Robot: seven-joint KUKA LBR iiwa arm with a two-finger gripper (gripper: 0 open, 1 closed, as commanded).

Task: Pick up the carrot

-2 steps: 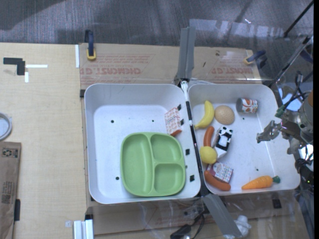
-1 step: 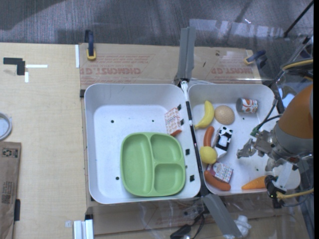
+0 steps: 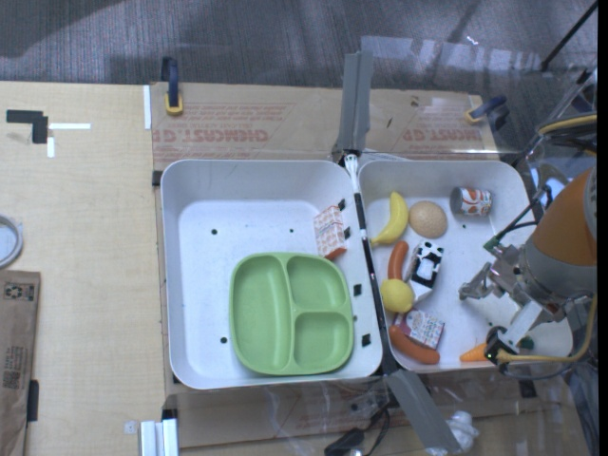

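Camera view is showing you two white bins side by side, and going from left to right you are first meeting the left bin [image 3: 190,255], which is carrying a green divided plate [image 3: 292,313] toward its near edge and a small red-and-white packet [image 3: 329,228] against its right wall. Crossing the divider into the right bin [image 3: 446,174], you are passing a banana [image 3: 392,218], two sausages [image 3: 396,258], a lemon [image 3: 397,295], a black-and-white toy [image 3: 427,262], a tan ball [image 3: 427,219] and a small can [image 3: 472,200] toward the far edge. The carrot [image 3: 474,353] is lying in the near right corner of that bin, close to the near wall, with its long axis running roughly along that wall and rising slightly toward the right. The gripper [image 3: 486,289] is hanging over the right side of the same bin, and the carrot is sitting just nearward of it, toward the near edge, and only a little to its left. You are not going to get the claw's opening from this angle: I cannot tell how wide it is, and nothing is showing between its tips. My judgement is that the coming move is calling for a short shift toward the near wall and a wrist turn so the claw is closing across the carrot's width, with the wall leaving little room.
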